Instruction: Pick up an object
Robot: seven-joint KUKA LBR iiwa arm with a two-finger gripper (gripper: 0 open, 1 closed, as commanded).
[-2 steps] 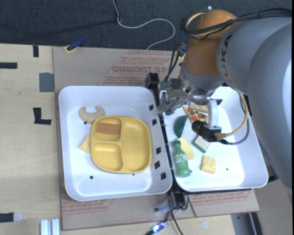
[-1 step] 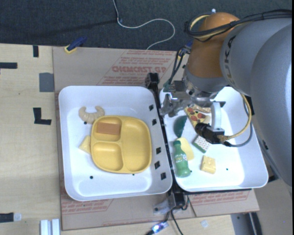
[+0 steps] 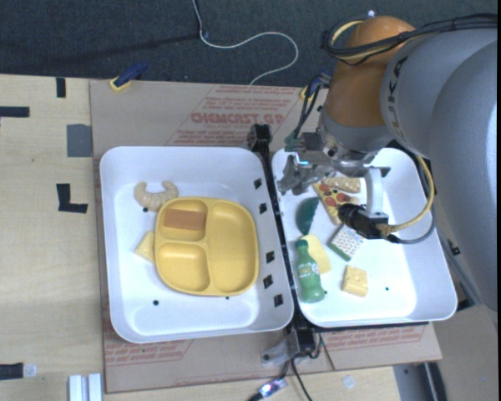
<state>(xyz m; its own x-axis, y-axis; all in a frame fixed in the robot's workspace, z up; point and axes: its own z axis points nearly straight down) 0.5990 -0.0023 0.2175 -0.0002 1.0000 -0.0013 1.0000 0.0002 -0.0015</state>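
Reaching in from the right, I hung my hand over the right bin, above a pizza slice; whether it was apart or together I couldn't tell. Nearby lay a green bottle and a cheese wedge. A yellow tray filled the left bin.

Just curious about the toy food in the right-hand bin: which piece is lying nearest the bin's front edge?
The yellow cheese wedge, holes showing; the green bottle nearly ties, but the pizza slice lies far back under the arm.

Robotics lab, taped cardboard bench, two white bins, loose cable, toy food
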